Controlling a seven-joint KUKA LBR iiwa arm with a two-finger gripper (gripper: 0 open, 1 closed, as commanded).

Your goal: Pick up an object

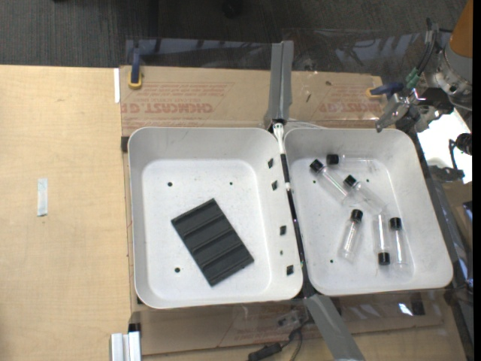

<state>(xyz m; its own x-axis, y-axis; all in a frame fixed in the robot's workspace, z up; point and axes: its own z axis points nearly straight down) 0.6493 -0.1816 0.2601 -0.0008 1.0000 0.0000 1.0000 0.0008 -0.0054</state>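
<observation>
Black ridged block (212,241) lies in left bin (150,149); pincer (398,113) near right bin (421,156), state unclear.

Upside-down "CHEMCUT" print on cardboard sheet (197,96)

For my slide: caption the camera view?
Ribbed black block in left bin, capped vials in right bin.

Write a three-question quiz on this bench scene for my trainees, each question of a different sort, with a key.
1. True or false: the black ridged block lies in the left bin.
2. Which bin holds the clear vials? A) left B) right
3. Fill in: the vials' caps are ____.

Key: 1 true; 2 B; 3 black.
</observation>
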